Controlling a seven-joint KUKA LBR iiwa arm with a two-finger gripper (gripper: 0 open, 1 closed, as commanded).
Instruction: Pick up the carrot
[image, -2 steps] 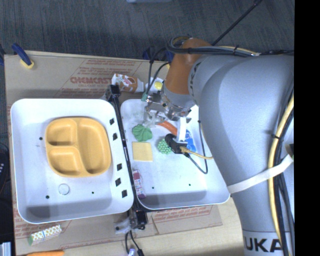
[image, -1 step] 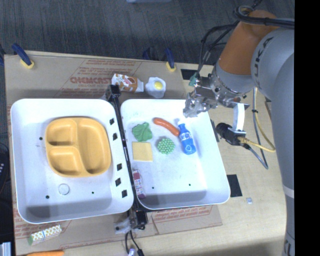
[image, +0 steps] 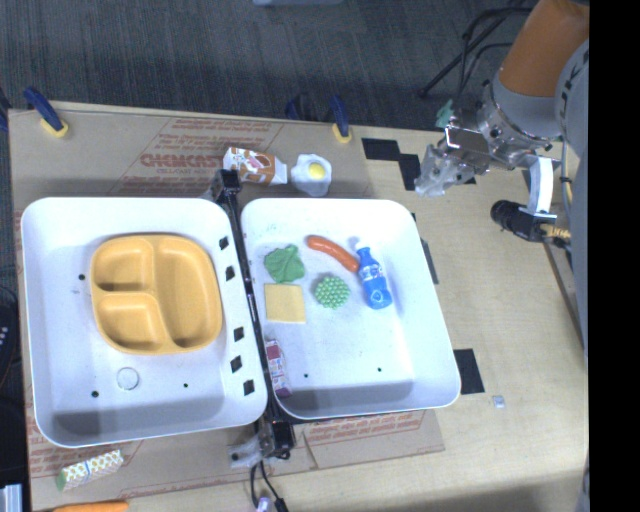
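Note:
The carrot (image: 332, 252) is a slim orange-red piece lying at a slant in the upper middle of the right bin (image: 425, 330). Left of it is a green leafy piece (image: 284, 263), and a blue bottle (image: 374, 279) touches its right end. My gripper (image: 440, 176) hangs above the bench outside the right bin's far right corner, well up and to the right of the carrot. I see nothing in it.
A green knobbly ball (image: 331, 291) and a yellow cheese slice (image: 285, 303) lie just below the carrot. The left bin (image: 50, 300) holds a yellow divided plate (image: 156, 292). Small items (image: 312, 173) sit behind the bins, and an orange thing (image: 90, 506) lies at the bottom edge.

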